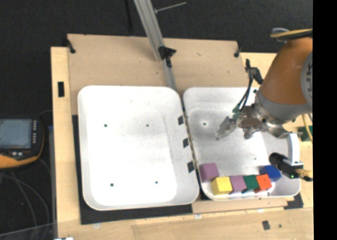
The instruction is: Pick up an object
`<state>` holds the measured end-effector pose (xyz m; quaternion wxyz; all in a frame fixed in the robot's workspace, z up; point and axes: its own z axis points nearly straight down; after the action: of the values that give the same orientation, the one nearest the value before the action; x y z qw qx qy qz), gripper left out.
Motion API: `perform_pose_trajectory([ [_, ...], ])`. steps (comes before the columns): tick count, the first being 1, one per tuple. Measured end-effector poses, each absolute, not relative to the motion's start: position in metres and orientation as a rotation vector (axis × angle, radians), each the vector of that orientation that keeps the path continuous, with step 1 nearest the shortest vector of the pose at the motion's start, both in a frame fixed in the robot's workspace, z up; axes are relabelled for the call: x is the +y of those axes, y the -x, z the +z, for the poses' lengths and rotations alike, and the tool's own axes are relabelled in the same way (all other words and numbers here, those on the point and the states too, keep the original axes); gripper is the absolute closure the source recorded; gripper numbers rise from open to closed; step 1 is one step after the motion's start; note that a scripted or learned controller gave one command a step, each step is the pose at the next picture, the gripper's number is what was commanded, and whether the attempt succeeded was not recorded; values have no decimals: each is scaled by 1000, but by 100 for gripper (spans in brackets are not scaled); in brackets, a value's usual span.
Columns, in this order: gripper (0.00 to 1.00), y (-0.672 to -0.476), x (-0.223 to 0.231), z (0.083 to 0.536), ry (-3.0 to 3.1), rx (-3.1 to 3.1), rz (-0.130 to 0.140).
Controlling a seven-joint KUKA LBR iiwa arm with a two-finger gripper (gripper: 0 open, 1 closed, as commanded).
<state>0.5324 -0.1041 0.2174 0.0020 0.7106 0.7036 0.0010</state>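
Several small blocks lie along the front edge of the right bin (210,102): a purple block (209,171), a yellow block (222,185), a mauve block (238,183), a green block (250,183), an orange block (263,182) and a blue block (271,172). My gripper (236,130) hangs over the middle of the right bin, well behind the row of blocks. Its fingers are spread, open, with nothing between them. The orange-banded wrist hides the bin's right rear part.
The left bin (131,144) sits beside the right one, joined by black clips (185,141). A slanted metal rail (150,20) crosses the back of the bench. A black fitting (281,164) juts in at the right bin's front right corner.
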Motion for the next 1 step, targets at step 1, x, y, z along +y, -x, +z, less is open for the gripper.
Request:
perform_pose_trajectory([
  [1,100,-533,-105,228,-2231,2198,7],
])
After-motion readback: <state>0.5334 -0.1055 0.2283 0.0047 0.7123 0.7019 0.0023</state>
